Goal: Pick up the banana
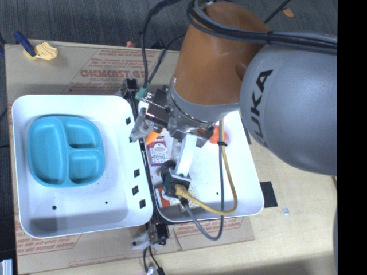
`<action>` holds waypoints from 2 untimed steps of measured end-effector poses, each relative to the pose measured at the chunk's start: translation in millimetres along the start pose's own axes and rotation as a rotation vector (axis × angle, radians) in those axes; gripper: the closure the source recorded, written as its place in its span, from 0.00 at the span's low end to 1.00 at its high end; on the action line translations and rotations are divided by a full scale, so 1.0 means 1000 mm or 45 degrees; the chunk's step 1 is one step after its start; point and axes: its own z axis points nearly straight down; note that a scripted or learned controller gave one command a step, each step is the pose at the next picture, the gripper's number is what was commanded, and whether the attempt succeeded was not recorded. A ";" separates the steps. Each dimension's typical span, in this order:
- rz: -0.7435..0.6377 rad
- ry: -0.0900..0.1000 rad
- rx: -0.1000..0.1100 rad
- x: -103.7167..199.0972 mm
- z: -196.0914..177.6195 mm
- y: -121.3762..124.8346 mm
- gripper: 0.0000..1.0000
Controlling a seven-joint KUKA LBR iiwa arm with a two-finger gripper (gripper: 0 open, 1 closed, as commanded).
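My gripper (150, 122) hangs low over the left side of the right bin (243, 179), close to the wall shared by the two bins. The big grey and orange arm covers most of that bin from above. Just under the gripper lies a small red and white packet (159, 152). An orange object (215, 134) peeks out from beneath the wrist on the right. Whatever else lies in the right bin is hidden by the arm.
The left bin (34, 211) holds a blue divided tray (66, 149) in its upper left part. Flattened cardboard (92, 62) lies under both bins. A small yellow and blue item (40, 49) sits on the cardboard at the far left.
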 end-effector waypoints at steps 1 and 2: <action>0.060 -0.002 0.005 -0.041 0.118 0.018 0.00; 0.412 -0.003 0.006 0.072 0.186 -0.034 0.00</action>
